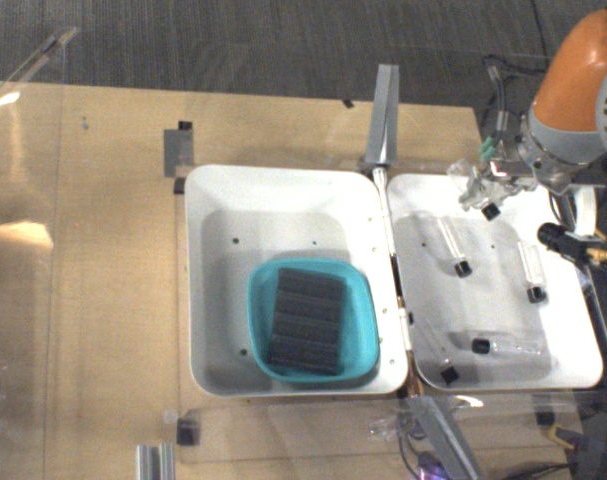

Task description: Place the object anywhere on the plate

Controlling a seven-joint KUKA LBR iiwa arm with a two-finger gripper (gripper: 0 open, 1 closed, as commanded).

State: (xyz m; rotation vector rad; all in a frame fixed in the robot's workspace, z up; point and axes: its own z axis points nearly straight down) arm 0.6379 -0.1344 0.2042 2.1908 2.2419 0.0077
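Observation:
A teal plate (358, 308) lies in the left bin (223, 268), toward its front right. A dark grey ridged block (306, 320) rests flat on the plate, covering its middle. My gripper (495, 173) hangs over the far left corner of the right bin (573, 368), well to the right of the plate. A clear tube with a black cap (480, 196) sits right at the gripper's tip, over the bin's back rim. I cannot tell whether the tube is gripped or just lying beneath.
Several clear tubes with black caps lie in the right bin: one (453, 246) at its middle, one (531, 268) to the right, one (503, 347) near the front. A grey post (383, 113) stands behind the seam between the bins.

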